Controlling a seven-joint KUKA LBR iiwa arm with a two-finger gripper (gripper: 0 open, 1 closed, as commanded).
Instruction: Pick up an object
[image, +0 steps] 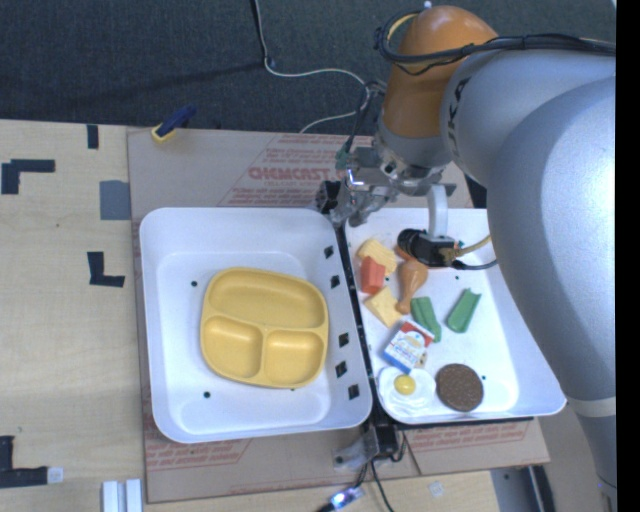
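Fried egg (406, 388), far from gripper (352, 205)

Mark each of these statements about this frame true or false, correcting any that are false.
1. The yellow divided tray lies in the left bin. True.
2. The fried egg sits at the far end of the right bin. False: it is at the near end, beside the brown cookie.
3. The end effector is over the bins' far edge, near the divider. True.
4. The drumstick lies in the yellow divided tray. False: it lies in the right bin.
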